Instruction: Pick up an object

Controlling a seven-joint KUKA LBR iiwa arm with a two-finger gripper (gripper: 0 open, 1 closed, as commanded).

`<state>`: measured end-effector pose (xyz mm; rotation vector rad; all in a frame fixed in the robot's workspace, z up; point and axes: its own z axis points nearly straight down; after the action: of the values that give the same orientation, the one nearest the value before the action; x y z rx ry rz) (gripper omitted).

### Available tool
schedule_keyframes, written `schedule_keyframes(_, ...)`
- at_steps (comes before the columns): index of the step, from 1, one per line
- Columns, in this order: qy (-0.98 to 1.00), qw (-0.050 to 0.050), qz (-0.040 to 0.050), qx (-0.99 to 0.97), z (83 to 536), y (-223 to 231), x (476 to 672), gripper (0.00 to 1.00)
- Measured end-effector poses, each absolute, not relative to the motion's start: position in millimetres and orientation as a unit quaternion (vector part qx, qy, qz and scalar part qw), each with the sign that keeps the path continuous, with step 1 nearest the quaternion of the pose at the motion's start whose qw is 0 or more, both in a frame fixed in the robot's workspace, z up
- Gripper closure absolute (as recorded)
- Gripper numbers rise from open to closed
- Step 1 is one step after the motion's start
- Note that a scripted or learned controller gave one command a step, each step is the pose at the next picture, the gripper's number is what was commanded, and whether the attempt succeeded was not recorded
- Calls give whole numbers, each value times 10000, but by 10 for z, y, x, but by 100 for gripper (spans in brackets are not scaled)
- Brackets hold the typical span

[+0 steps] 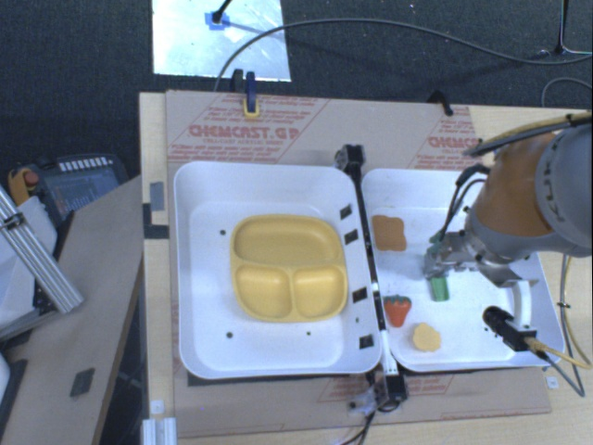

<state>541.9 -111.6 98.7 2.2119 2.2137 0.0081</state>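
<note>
yellow tray [278, 272], green block [439, 289]

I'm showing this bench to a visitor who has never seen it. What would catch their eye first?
Most likely the yellow divided tray, sitting alone in the middle of the left bin. Next, the grey arm with its orange band reaching in from the right over the right bin, its gripper low beside a small green piece. Near it lie a brown slice, a red strawberry-like toy and a pale yellow round piece.
</note>
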Motion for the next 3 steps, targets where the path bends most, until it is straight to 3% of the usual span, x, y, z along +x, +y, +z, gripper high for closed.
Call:
schedule_keyframes(1, 7085, 10, 7, 7058, 1434, -1076, 5491, 100)
schedule_keyframes(3, 7084, 14, 9, 7058, 2342, -1089, 5512, 100)
